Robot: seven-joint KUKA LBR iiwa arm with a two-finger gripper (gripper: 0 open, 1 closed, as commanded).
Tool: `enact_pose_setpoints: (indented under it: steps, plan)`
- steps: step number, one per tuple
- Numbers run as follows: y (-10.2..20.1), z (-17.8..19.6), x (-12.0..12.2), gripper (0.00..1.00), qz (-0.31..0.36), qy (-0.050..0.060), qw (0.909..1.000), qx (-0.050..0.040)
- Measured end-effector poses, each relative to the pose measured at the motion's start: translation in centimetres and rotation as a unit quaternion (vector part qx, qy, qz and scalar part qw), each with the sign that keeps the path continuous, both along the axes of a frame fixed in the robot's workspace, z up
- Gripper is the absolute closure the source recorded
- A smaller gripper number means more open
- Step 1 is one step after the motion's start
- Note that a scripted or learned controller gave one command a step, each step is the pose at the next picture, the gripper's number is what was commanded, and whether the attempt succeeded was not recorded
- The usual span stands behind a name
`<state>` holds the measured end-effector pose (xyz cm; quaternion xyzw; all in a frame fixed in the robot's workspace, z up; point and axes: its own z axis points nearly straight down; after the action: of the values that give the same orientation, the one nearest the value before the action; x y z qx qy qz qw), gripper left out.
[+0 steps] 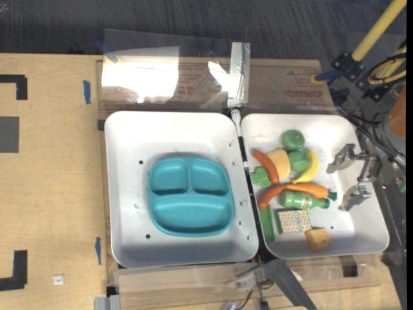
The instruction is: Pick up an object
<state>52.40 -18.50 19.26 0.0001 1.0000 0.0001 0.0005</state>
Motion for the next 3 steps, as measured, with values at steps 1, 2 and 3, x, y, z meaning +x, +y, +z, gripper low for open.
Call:
enact_pose_setpoints:
  steps: [1, 2, 3]
  plan:
    - [2.8, -9.8, -0.4, 0.0, 0.085, -0.002, 0.9964, -0.0008]
    - [8.1, -10.3, 4.0, 0.0, 0.076, -0.007, 0.9971, -0.0016]
    - [7.5, -10.4, 4.8, 0.0, 0.101, -0.005, 0.9949, -0.0005]
